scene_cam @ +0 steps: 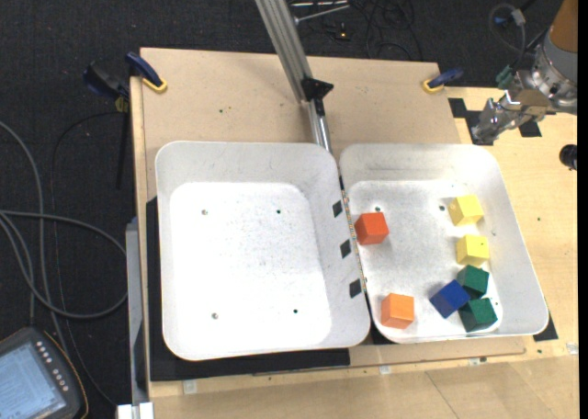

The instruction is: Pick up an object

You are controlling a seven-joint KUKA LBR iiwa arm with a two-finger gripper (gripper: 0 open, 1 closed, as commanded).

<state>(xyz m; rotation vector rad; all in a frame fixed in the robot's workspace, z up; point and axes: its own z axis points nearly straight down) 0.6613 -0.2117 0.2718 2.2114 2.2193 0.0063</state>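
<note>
The right bin holds several small cubes. A red-orange cube lies near its left wall and an orange cube near its front left corner. Two yellow cubes sit along the right side. Below them are a green cube, a blue cube and a second green cube, packed close together. My gripper hangs over the bench beyond the bin's far right corner, apart from all the cubes, with nothing seen in it.
The left bin sits beside the right one. A slanted metal pole comes down to the gap between the bins at the back. Clamps grip the bench's far corners. Cables lie on the floor at the left.
</note>
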